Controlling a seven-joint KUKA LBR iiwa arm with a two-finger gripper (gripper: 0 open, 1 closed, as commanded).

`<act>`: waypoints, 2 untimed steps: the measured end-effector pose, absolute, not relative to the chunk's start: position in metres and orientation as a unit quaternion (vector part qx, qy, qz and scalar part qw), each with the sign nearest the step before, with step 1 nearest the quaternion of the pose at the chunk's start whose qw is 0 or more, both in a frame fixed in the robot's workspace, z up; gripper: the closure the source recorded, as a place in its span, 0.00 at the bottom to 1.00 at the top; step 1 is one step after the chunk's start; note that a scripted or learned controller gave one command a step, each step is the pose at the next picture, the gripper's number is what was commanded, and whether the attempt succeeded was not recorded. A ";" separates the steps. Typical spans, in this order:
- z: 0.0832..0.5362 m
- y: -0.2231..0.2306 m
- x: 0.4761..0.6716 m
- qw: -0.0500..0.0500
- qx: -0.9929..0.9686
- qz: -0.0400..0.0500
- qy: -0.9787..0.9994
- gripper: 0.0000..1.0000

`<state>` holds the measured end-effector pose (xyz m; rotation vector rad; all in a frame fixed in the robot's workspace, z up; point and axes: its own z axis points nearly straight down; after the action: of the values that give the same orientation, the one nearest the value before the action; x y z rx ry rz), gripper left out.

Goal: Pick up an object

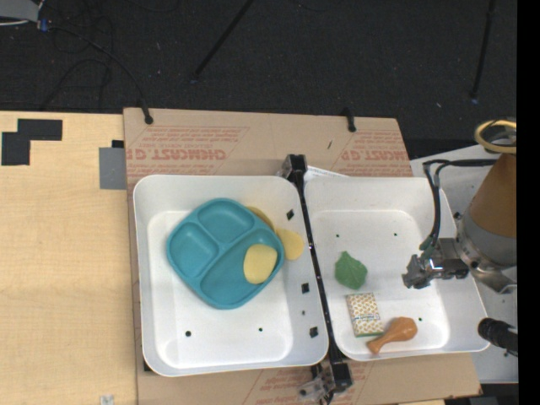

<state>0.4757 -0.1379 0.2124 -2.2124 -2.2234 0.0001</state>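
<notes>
Pincer (419,274) beside lumpy green object (350,270), right bin (371,205).

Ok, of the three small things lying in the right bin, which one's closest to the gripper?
The green lump. It lies just left of the gripper at about its level, while the small printed box and the orange drumstick-shaped toy lie farther toward the bin's front edge.

Right bin (371,202): green lump (350,270) mid-floor, small box (364,313) below it, orange drumstick (393,333) touching box. Gripper (419,274) right of lump, apart. Left bin (160,327): teal divided plate (211,247), yellow piece (261,262) on it.
</notes>
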 end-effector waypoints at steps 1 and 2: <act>0.207 -0.079 0.482 0.003 -0.705 0.000 -0.709 1.00; 0.221 -0.024 0.479 0.002 -0.705 0.000 -0.709 1.00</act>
<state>0.4795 -0.0244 0.2207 -2.2121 -2.2255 -0.0005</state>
